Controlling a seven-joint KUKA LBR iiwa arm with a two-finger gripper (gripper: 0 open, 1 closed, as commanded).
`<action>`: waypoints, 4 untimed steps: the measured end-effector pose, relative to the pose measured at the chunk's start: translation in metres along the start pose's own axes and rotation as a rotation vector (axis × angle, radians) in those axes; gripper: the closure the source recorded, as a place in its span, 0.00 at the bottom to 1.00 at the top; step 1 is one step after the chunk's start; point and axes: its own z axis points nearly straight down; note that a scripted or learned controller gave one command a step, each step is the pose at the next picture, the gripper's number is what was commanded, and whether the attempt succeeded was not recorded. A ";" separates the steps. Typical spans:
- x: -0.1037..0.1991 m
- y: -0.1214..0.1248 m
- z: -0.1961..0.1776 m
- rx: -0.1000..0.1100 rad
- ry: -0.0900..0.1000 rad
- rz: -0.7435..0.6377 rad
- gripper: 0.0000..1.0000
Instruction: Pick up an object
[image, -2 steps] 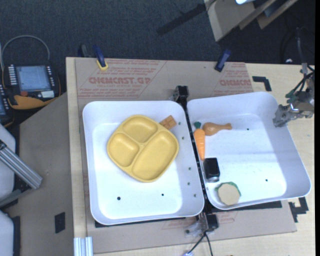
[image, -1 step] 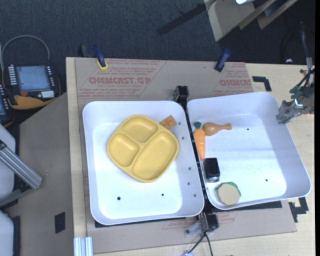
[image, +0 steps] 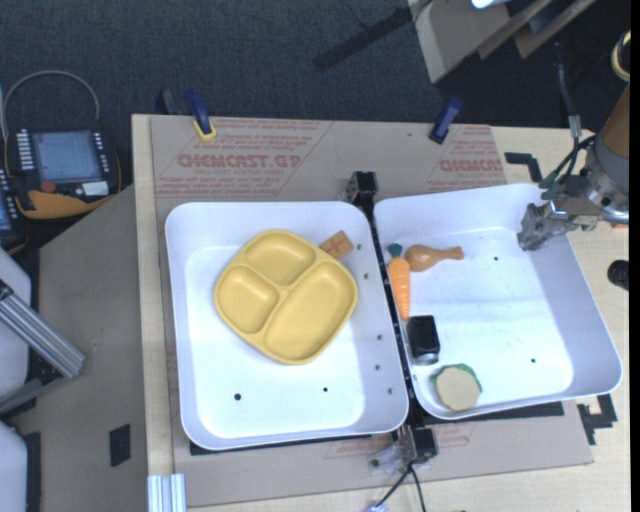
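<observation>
Four small items lie in the right bin (image: 560, 300), all along its left side: a chicken drumstick (image: 432, 257), a carrot (image: 400, 286), a black block (image: 423, 337) and a round sandwich (image: 456, 387). At that bin's upper right rim hangs the gripper (image: 537, 228); whether it is parted or closed I cannot tell. The drumstick is nearest, its long axis running roughly left-right toward the gripper.
</observation>
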 end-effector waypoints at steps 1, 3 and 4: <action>0.052 -0.011 -0.005 0.000 0.000 0.000 1.00; 0.144 -0.038 0.002 0.002 0.000 0.001 1.00; 0.199 -0.061 0.021 0.004 0.000 0.000 1.00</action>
